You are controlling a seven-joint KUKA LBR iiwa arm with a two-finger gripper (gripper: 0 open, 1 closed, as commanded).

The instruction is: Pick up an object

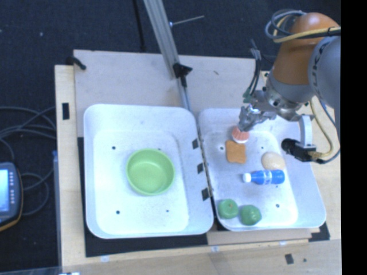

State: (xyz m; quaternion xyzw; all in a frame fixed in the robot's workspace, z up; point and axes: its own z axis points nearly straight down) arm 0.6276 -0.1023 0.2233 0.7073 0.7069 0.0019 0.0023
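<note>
Right bin | gripper above pink-topped object

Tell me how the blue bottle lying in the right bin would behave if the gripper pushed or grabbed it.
The blue bottle lies on its side, so a sideways push would probably roll it across the right bin. It looks small and plastic, so likely light and stiff. Its rounded, smooth-looking body might slip between fingers unless gripped across the middle.
</note>
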